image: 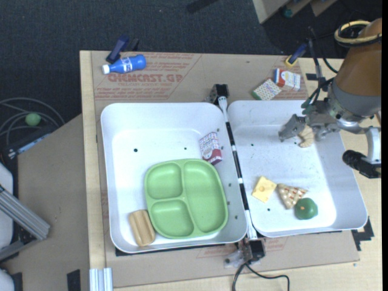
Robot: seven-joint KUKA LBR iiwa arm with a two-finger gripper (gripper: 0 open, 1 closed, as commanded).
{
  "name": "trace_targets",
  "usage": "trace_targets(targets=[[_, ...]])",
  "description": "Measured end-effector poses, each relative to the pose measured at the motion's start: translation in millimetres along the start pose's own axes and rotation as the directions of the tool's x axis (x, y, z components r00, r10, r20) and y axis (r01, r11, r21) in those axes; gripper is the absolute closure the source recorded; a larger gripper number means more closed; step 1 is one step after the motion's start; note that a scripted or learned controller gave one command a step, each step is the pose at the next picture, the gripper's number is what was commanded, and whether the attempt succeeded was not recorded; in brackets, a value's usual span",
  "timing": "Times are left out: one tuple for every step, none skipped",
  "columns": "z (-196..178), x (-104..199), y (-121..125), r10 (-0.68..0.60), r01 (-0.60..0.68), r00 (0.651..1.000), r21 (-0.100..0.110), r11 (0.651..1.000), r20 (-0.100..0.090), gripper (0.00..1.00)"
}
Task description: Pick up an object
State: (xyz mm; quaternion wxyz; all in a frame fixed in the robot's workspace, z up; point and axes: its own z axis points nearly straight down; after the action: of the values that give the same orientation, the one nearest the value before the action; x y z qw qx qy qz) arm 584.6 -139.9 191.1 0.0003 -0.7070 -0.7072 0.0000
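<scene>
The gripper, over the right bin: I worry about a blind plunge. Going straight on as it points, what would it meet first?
Probably the right bin's bare white floor: the gripper points left and down. The tan scrap lies by it, but depth is unclear.

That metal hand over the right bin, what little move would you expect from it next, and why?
Probably a short drop straight down. The hand hovers in the upper part of the right bin, with a small tan object just beneath it. The cheese wedge, pizza slice and green ball lie farther off, at the bin's near end.
</scene>
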Motion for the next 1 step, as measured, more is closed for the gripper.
trace_targets(targets=[[-21.6,-74.2,-65.6,0.004,-0.004,1.0,0.002,1.0,0.002,0.0]])
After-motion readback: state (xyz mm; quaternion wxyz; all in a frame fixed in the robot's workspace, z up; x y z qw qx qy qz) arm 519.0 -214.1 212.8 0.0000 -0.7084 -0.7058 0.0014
